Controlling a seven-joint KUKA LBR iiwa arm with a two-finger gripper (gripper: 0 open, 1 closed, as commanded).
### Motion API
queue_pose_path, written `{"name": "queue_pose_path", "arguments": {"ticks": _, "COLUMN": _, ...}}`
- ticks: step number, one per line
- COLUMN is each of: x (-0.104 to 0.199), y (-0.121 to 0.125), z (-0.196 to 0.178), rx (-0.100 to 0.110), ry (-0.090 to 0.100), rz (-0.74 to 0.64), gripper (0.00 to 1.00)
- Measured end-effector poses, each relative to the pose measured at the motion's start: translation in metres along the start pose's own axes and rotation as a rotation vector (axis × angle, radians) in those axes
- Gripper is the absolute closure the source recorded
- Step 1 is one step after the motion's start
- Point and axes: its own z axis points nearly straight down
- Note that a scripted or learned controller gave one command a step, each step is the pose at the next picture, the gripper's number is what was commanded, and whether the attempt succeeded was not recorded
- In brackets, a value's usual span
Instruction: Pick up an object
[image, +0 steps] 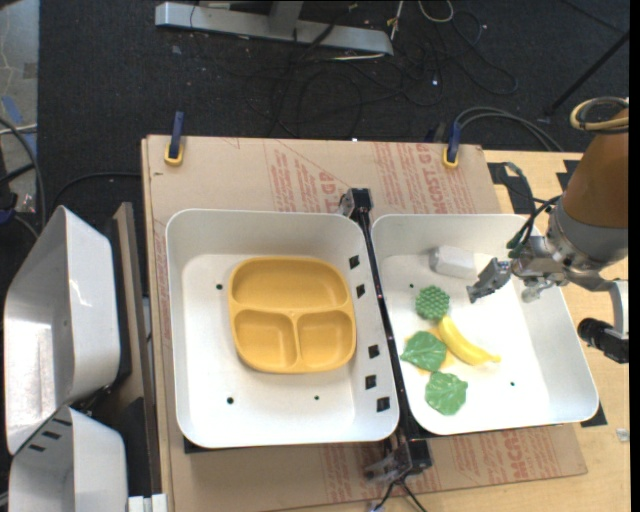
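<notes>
Several small objects lie in the right bin (560, 390): a white block (453, 262) at the back, a round knobbly green piece (432, 302), a yellow banana (466, 343), and two flat green leafy pieces (424, 350) (446, 392) towards the front. My gripper (508, 287) hangs over the right bin's back half, just right of the white block and above the banana. It is open, with nothing between its fingers. One dark finger (486, 281) points down and left towards the knobbly green piece.
The left bin (190, 400) holds a yellow three-compartment plate (293, 312). A black divider (375, 320) runs between the bins. White containers (55, 320) stand off the bench at the left. The arm's orange band (605, 180) enters from the right.
</notes>
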Motion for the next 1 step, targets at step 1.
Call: {"name": "queue_pose_path", "arguments": {"ticks": 1, "x": 0.0004, "y": 0.0032, "z": -0.0073, "rx": -0.013, "ry": -0.003, "rz": -0.003, "gripper": 0.0}}
